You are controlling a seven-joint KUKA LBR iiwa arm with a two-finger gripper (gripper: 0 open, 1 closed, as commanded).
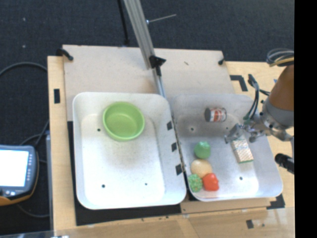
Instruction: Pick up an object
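Dark carpet surrounds a wooden bench seen from above at a slant, w/ a pale board laid across its far half and two shallow white bins side by side on it. At far left, off the bench, a screen device sits on the floor w/ black cables trailing behind it. Left bin holds one thing: a green bowl, upright, in its far half nr the middle. A metal rail runs down from the top edge to the gap betw. the bins.

Right bin holds the rest. At its near-left corner, a small green lump touches a red object; a cream egg-shaped object sits just behind both, touching them. A green round object lies just beyond that, slightly apart. A can, red and white, lies on its side nr the bin's far wall, well apart from the cluster. Further right, a small patterned box lies flat on the bin floor.

Arm enters from the right, grey w/ orange band, its gripper low over the box's far end. Jaw state: can't tell from this angle, nor whether they touch the box.
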